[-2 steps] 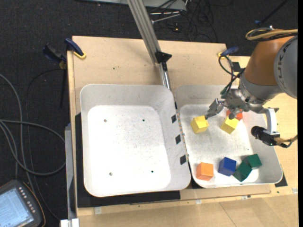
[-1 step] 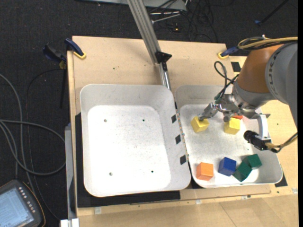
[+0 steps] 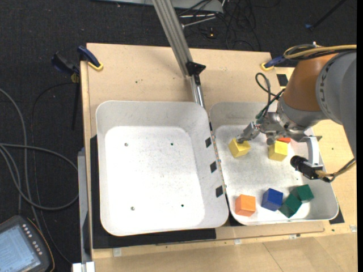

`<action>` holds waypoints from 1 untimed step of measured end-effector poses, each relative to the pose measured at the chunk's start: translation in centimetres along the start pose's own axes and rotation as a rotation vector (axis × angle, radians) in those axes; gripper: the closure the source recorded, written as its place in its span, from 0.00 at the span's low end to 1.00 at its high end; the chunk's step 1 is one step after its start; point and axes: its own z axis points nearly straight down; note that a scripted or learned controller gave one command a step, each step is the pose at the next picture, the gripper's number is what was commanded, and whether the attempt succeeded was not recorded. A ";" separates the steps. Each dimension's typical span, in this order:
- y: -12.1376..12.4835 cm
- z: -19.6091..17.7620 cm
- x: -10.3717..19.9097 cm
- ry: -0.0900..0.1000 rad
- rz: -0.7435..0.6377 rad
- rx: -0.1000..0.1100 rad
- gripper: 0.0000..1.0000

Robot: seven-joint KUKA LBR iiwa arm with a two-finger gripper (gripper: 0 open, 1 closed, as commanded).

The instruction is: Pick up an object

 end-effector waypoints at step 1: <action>0.2 -1.1 0.0 0.001 -0.001 -0.006 1.00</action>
